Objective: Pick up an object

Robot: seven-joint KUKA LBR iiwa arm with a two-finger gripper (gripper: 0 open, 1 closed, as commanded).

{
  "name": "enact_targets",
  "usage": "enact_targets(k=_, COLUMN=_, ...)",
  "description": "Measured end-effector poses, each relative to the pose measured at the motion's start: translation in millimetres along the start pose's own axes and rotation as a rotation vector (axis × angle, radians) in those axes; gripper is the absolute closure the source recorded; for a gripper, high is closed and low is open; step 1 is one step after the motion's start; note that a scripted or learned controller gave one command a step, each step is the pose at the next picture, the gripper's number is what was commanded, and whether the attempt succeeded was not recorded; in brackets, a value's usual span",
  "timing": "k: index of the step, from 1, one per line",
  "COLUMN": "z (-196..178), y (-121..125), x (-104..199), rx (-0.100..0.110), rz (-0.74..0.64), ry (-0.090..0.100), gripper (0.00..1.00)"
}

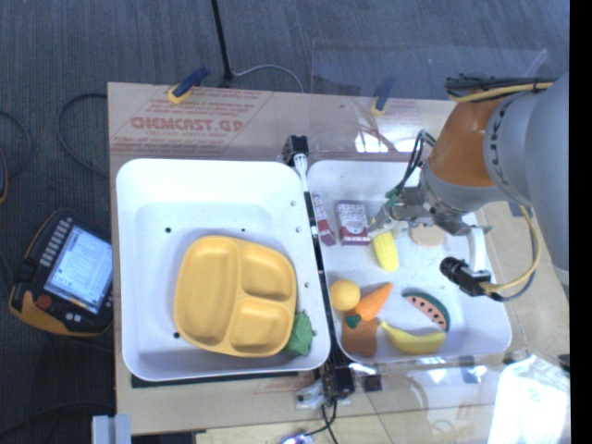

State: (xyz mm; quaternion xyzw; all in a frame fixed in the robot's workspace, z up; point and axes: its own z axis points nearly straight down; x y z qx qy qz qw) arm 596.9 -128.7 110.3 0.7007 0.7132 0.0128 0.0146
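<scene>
We see the gripper [400,213] low over the right bin [481,336], just above the upper tip of a toy corn cob [386,250], a short, bumpy yellow cylinder lying at a slant on the smooth white plastic floor. We cannot tell from this slanted view whether the fingers are spread or closed, and nothing is visibly caught between them.

Beside the cob, to its left, lies a flat red packet [352,222] with pale print, glossy like foil. A round tan disc [426,236] sits just right of the gripper, partly under the wrist.

Lower in the same bin we find a smooth yellow ball-shaped fruit [344,295], touching a tapered orange carrot [374,301]. Below them sits a brown rounded lump [361,338], and a curved yellow banana [413,339] rests along the bin's lower side. A watermelon slice [427,309], half-moon shaped with a green rim and red face dotted with seeds, lies just above the banana.

The left bin [148,192] holds a matte yellow divided tray [236,294] with three rounded compartments, tilted, and a leafy green piece [301,334] pokes out at its lower right corner. Both bins rest on a table [139,128] covered with brown printed paper.
</scene>
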Motion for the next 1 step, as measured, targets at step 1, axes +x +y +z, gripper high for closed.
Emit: enact_targets(k=1, z=-134.4, y=-16.4, x=35.3, rx=0.031, rz=0.088, ry=-0.003, gripper=1.00)
